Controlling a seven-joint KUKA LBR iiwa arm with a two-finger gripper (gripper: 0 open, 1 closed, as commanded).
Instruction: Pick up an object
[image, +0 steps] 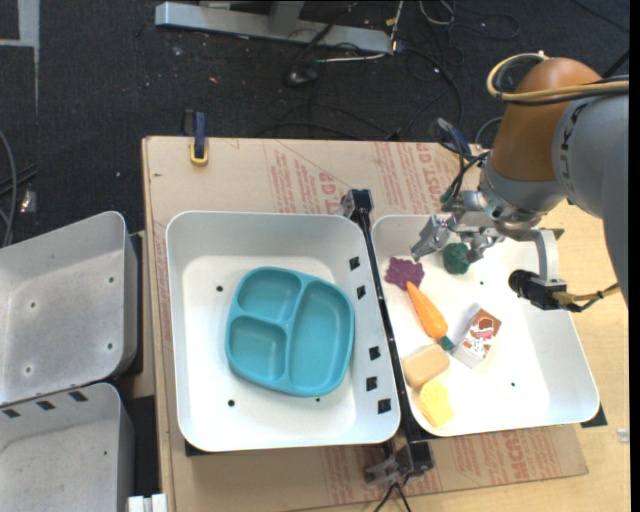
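Partly, the gripper hides the dark green object.

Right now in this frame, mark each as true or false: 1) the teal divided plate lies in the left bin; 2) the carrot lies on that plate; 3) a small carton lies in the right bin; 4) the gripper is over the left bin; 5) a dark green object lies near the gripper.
1) True: the teal plate lies in the left bin.
2) False: the carrot lies in the right bin.
3) True: the carton lies there.
4) False: the gripper is over the right bin.
5) True: the green object lies just below it.
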